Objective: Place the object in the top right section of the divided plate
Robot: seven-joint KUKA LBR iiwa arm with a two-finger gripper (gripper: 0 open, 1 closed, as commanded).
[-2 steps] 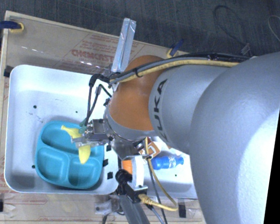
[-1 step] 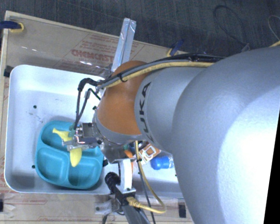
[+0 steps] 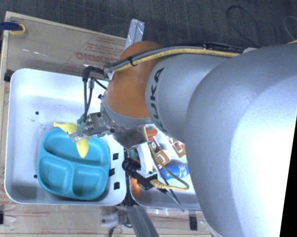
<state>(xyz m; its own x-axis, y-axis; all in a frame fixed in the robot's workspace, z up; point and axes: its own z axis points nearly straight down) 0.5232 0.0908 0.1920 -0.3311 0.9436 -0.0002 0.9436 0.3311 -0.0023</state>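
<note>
- the gripper (image 3: 83, 128) hangs low in the left bin (image 3: 23, 141), right at the far rim of the blue plate (image 3: 86, 180).
- a yellow thing (image 3: 83, 147), shaped like a banana, sits under the gripper's tip. one end lies over the plate's wide far compartment, towards its right half.
- more yellow pokes out just beyond the plate's far rim, on the bin floor to the left of the gripper. it is hard to say whether this is the same piece.
- the gripper's tip meets the yellow thing, but the view does not show whether it is clenched on it or released, so i cannot tell.
- the plate lies flat near the front right corner of the left bin. it has one wide compartment on the far side and two smaller ones side by side on the near side, both bare.
- the arm (image 3: 235, 128) is grey and comes in from the right. its orange band (image 3: 130, 90) is above the wrist.
- black letters on the arm (image 3: 156, 89) read "uka", turned sideways, with the first letter cut off by the curve.
- the bench (image 3: 56, 35) carries red print (image 3: 100, 53) beyond the left bin. it is upside down and too blurred to read.
- the right bin (image 3: 152, 201) is mostly hidden by the arm. it holds a white and orange packet (image 3: 160, 147) with small labels too fine to read.
- a blue packet (image 3: 178, 172) lies just beside the white and orange one.
- a blue clamp (image 3: 7, 27) grips the bench's far left corner.
</note>
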